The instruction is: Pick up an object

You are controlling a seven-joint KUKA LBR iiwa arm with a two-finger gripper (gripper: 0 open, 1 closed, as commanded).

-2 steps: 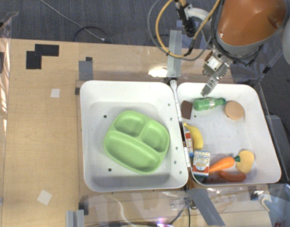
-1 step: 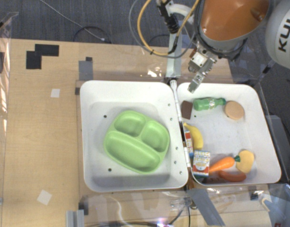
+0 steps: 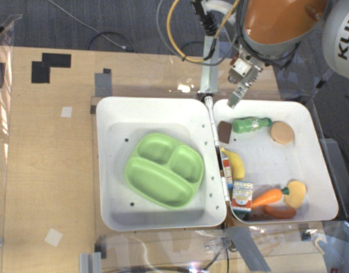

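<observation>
Gripper (image 3: pixel 235 98) hovers over the right bin's (image 3: pixel 316 152) rim above the green bottle (image 3: pixel 251 124), likely lining up; finger state unclear

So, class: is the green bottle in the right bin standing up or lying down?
Lying down: the green bottle rests lengthwise on the right bin's floor.

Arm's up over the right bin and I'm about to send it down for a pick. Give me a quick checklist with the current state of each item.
1. Gripper carries nothing between its fingers: ok, it hangs over the back rim of the right bin.
2. Finger opening: cannot tell.
3. Green bottle, the nearest target, lies flat with bare floor in front: ok.
4. Bottle clear of neighbours: not ok, brown block touches its left end.
5. Front pile separable: not ok, carton, carrot and lemon crowd together.
6. Green tray sits in the left bin, out of the way: ok.
</observation>
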